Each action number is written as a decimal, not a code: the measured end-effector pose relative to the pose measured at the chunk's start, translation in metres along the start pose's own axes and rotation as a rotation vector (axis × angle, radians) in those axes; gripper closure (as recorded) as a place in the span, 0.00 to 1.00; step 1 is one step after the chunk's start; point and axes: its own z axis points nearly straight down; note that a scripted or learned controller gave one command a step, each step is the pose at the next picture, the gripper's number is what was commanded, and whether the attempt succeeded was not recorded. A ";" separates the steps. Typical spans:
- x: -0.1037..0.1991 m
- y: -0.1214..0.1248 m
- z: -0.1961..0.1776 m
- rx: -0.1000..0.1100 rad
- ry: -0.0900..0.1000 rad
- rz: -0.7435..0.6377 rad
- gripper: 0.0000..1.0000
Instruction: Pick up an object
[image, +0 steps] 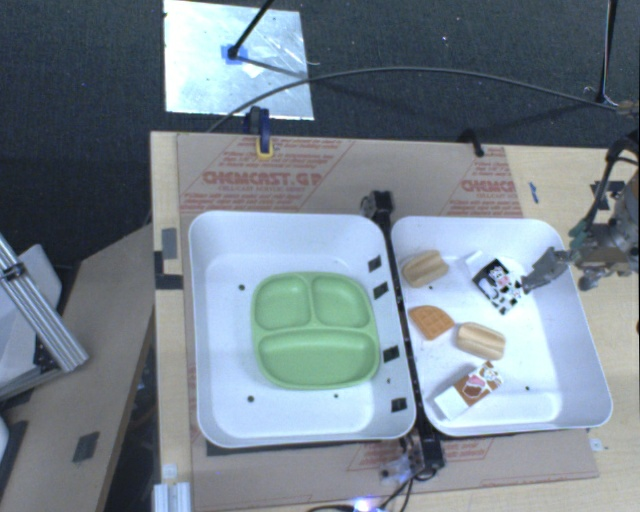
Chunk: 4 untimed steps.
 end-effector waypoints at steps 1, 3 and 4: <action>0.000 0.002 -0.004 -0.008 -0.002 -0.002 0.00; 0.004 0.002 0.098 -0.004 0.000 0.001 0.00; -0.003 -0.002 0.158 -0.003 0.000 0.001 0.00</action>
